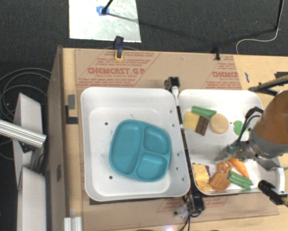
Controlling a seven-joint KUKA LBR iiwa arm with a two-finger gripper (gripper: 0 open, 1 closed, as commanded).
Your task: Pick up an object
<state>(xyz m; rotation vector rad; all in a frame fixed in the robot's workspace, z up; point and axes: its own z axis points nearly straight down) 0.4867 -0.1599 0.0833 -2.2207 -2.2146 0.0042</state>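
Gripper is low in the right white plastic bin, right over the small orange plastic carrot; can't tell whether it's got anything. Carrot looks light, stiff and a bit slick, so I'd pinch it across the thick middle. Nearby: one brown pretzel-shaped toy, two green pieces, one tan round biscuit. Left white bin has one teal divided plastic plate.

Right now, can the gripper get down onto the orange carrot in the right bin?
Probably yes. The gripper is low over the right bin, just left of the carrot. Nothing lies on top of the carrot, but a green piece and a pretzel crowd it.
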